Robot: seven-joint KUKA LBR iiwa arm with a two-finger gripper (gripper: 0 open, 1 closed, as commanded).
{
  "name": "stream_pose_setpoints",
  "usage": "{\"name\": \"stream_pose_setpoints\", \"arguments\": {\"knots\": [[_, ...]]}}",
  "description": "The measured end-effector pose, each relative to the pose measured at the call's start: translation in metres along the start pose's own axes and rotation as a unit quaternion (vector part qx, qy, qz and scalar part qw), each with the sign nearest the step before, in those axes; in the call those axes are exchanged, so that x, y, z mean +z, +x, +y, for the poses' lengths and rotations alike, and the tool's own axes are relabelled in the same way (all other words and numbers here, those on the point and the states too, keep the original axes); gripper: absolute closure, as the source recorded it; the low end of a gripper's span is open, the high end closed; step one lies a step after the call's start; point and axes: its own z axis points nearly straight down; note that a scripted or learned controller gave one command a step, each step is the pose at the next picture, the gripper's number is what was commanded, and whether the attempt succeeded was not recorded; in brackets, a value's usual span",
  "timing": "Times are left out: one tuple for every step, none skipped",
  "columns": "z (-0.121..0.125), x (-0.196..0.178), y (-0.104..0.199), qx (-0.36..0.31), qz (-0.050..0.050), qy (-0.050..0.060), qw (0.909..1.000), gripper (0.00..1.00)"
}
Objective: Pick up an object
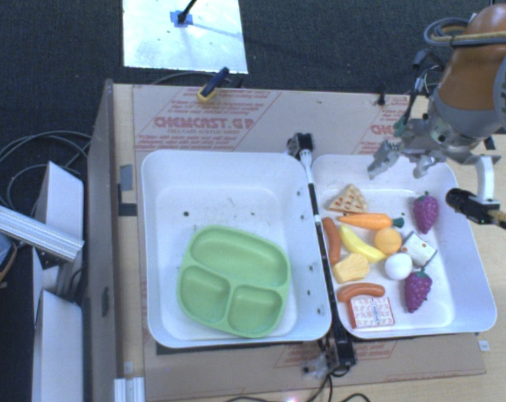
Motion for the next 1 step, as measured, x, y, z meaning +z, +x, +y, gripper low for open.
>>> {"name": "stream_pose_setpoints", "arguments": {"knots": [[0.0057, 0.0854, 0.0044, 0.000, 0.000, 0.002, 1.0000, 0.00]]}}
